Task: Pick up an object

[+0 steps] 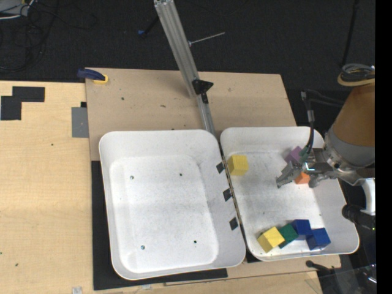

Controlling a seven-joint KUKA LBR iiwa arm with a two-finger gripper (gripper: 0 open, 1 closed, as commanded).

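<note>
Yellow cube: sitting alone near the upper left wall of the right bin. Purple block and orange block: lying close together toward the bin's right side, both partly hidden. Second yellow block, green block and two blue blocks: clustering in a touching row along the bin's near edge, sitting tilted.
</note>
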